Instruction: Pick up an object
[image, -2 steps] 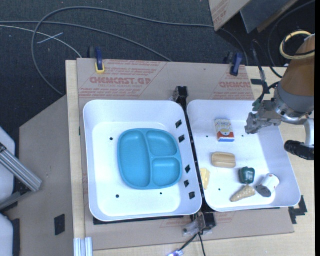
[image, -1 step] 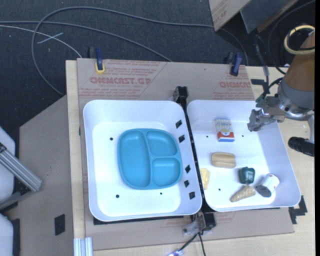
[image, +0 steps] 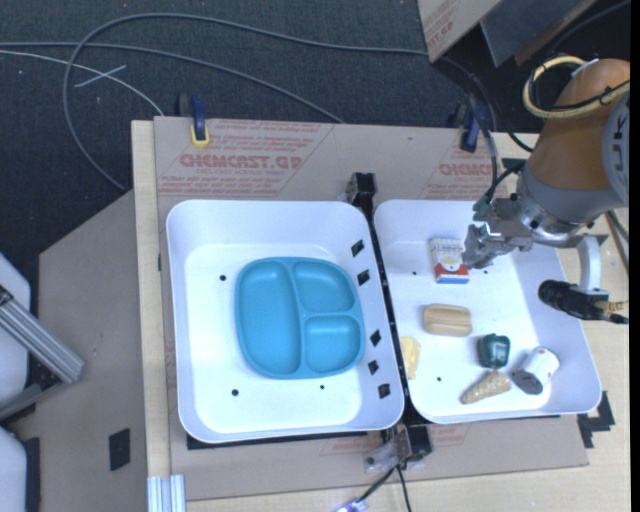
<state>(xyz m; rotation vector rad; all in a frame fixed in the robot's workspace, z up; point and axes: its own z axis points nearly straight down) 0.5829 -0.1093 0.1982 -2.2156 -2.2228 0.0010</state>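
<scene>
My gripper (image: 479, 246) hangs low over the back of the right bin (image: 560, 340), just right of a small white carton with red and blue print (image: 448, 260). In front of the carton lies a tan bread roll (image: 447, 319). A yellow wedge (image: 409, 356) rests against the bin's left wall. Toward the front sit a teal object (image: 493, 350), a waffle cone (image: 486, 387) and a grey and white piece (image: 535, 370). I see nothing held by the gripper.
The left bin (image: 200, 250) holds a blue divided plate (image: 298, 316). A black divider with clips (image: 372, 290) runs between the bins. Blue clamps (image: 199, 122) pin the cardboard base at the back.
</scene>
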